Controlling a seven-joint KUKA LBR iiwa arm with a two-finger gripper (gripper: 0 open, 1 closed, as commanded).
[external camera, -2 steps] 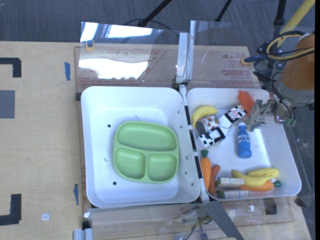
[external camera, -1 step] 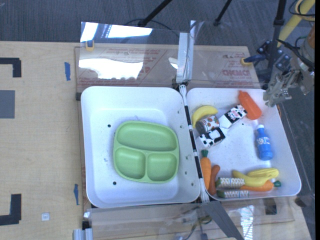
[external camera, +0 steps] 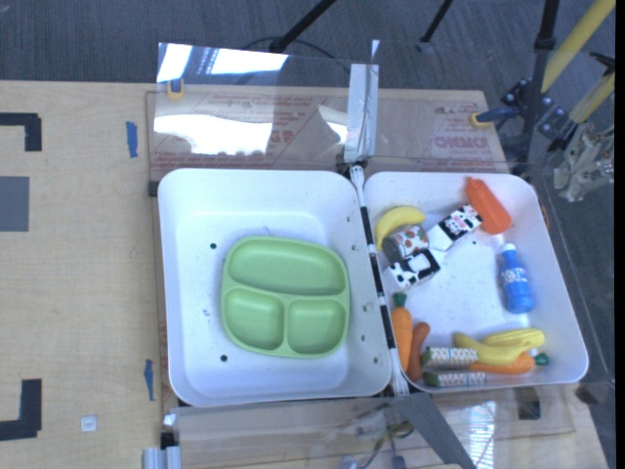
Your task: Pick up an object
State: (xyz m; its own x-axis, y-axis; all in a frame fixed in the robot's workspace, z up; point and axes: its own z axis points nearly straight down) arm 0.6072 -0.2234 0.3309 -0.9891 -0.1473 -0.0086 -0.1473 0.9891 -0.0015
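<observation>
You are at the approach step. The gripper (external camera: 584, 164) sits outside the right bin's (external camera: 562, 262) far corner; its grip cannot be judged. Target the bottle (external camera: 516, 278) inside that bin.

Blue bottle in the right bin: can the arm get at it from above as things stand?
Probably yes. The blue bottle lies alone on bare bin floor near the right bin wall, apart from the other toys. Nothing covers it; the nearby wall might crowd a pincer slightly.
</observation>
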